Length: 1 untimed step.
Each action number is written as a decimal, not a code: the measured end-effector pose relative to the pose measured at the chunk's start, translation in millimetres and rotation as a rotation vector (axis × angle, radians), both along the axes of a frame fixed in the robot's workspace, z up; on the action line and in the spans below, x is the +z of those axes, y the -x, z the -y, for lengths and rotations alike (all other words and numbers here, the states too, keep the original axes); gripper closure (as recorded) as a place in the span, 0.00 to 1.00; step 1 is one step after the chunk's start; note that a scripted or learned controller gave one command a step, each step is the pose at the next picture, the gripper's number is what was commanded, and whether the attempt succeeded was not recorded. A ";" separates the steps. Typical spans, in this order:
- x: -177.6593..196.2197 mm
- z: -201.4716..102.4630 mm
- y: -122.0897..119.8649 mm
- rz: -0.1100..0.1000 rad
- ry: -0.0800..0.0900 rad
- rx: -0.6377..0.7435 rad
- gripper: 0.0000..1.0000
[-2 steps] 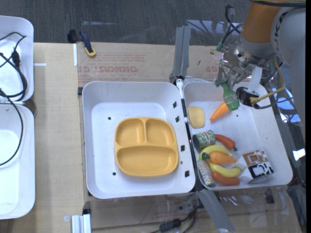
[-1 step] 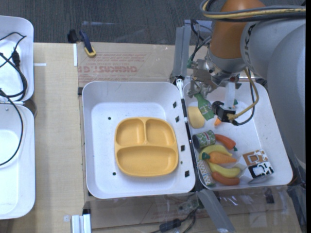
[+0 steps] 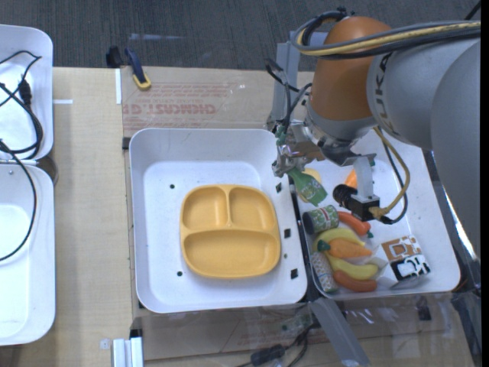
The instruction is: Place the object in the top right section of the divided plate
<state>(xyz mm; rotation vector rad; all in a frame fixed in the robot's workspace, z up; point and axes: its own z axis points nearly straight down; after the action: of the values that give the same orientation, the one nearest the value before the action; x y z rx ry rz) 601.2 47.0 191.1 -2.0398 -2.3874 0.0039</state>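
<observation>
A yellow divided plate (image 3: pixel 230 232) lies in the left white bin (image 3: pixel 153 228). It has two small sections at the back and one wide section at the front, all bare. My gripper (image 3: pixel 286 161) hangs over the wall between the two bins, just beyond the plate's back right corner. A green pear-like object (image 3: pixel 309 187) sits right below and to the right of the gripper, on the right bin's side. Whether the gripper touches or holds it cannot be told.
The right bin (image 3: pixel 435 205) holds a green can (image 3: pixel 322 219), a carrot (image 3: pixel 354 222), a banana (image 3: pixel 348 248), a corn cob (image 3: pixel 321 272), a reddish sausage (image 3: pixel 356 281) and a small printed box (image 3: pixel 405 257). The arm's orange band (image 3: pixel 344 75) looms over that bin's back.
</observation>
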 end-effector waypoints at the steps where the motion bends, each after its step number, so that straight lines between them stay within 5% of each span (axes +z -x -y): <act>1: 51.1 -47.6 29.4 0.002 0.000 0.178 1.00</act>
<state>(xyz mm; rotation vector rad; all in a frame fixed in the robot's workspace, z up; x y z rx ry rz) 571.7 94.7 242.3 -1.8200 -2.5608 0.0021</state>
